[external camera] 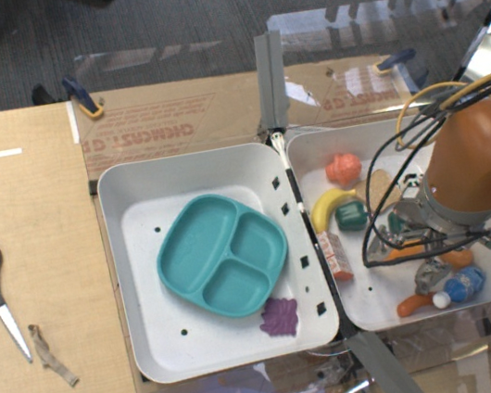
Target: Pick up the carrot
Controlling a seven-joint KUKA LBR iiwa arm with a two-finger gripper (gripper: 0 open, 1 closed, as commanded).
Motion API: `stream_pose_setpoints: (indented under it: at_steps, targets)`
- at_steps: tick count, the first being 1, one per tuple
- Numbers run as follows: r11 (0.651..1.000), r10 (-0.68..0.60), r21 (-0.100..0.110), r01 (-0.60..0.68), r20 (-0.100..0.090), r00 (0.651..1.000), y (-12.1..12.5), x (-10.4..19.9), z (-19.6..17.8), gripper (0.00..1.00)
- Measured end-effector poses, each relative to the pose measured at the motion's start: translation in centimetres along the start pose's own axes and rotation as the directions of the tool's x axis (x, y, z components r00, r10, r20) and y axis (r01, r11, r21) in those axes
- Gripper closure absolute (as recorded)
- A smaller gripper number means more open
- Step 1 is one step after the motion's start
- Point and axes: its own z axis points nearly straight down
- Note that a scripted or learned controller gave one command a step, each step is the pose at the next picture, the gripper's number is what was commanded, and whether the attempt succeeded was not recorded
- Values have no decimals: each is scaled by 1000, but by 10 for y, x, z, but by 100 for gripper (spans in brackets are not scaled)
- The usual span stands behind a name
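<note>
One carrot (413,305) just below jaws (428,279)

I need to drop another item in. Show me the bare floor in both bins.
Left bin: bare along its left wall and in the corners around the teal divided plate; the purple toy takes the near-right corner. Right bin: crowded with banana, carrot and other items under the arm; a small bare patch near the front-left corner.

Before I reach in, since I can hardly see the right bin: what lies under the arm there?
Under the grey arm with the orange band, a small orange carrot and a blue bottle show by the right white bin's front wall. The arm covers whatever lies further back.
</note>
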Motion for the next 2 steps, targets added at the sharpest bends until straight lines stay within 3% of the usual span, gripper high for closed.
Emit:
stream_pose_setpoints:
  at_steps: [1,2]
  targets:
    - [1000,2,-4,-2,-2,1000,1,-1,-9,100]
    - [946,-323,-21,323,-6,946,45,-30,-95,100]
